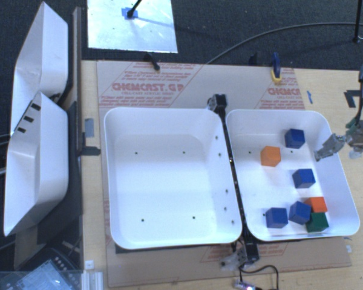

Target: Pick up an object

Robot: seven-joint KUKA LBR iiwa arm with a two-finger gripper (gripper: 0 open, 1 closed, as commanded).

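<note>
The right bin (342, 180) holds several blocks. One blue block (294, 138) lies near its far right corner, with an orange block (270, 156) to its left and another blue block (304, 177) in the middle. Two more blue blocks (276, 217) (300, 212), a small orange block (318, 203) and a green block (317, 223) cluster at the near edge. My gripper (327, 150) hangs over the bin's right rim, right of the far blue block and apart from it. Nothing shows in its grasp.
The left bin (118, 162) sits beside the right one, with a dark divider (228, 162) between them. Two stacked white bins (39, 125) lean at the far left. A metal plate (133, 17) lies beyond the bench. Cables run across the floor at the top right.
</note>
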